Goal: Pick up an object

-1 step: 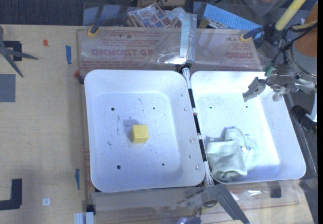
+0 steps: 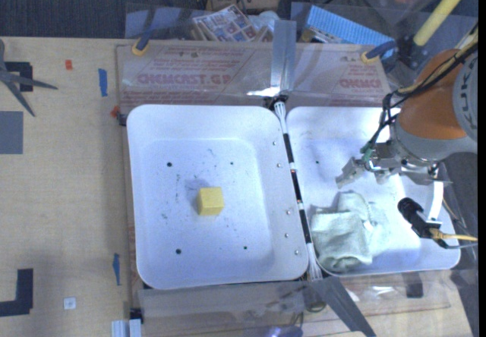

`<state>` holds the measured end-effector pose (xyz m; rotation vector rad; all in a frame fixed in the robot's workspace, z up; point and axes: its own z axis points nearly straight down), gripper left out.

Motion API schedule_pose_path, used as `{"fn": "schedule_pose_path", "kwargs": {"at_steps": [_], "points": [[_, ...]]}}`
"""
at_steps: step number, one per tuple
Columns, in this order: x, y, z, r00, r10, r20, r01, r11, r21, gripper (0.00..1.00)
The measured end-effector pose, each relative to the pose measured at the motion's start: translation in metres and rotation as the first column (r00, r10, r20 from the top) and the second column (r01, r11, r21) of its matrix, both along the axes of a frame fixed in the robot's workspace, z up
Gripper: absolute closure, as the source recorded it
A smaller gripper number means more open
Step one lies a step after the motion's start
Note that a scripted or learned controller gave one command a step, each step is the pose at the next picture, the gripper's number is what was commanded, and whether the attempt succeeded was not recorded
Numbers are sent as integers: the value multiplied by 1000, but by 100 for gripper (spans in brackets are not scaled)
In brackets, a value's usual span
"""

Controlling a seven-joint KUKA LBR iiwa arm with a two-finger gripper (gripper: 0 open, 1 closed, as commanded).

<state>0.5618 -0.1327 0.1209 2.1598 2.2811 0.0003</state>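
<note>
Two white bins (image 2: 152, 138), one yellow block (image 2: 210, 201), one crumpled cloth (image 2: 343, 233).

block (image 2: 211, 201) in left bin (image 2: 152, 130), cloth (image 2: 343, 231) in rt bin (image 2: 319, 127).

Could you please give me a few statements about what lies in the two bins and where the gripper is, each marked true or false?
1. A yellow block lies in the left bin. True.
2. A crumpled white cloth lies in the left bin beside the block. False: the cloth lies in the right bin, near its front left corner.
3. The gripper is above the right bin. True.
4. The gripper holds the yellow block. False: the block lies alone on the left bin's floor, far from the gripper.
5. The arm reaches in from the picture's left side. False: it comes in from the right.
</note>
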Motion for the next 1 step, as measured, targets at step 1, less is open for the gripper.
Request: {"fn": "schedule_pose_path", "kwargs": {"at_steps": [1], "points": [[-10, 3, -33, 988, -155, 4, 155, 988, 2, 0]]}}
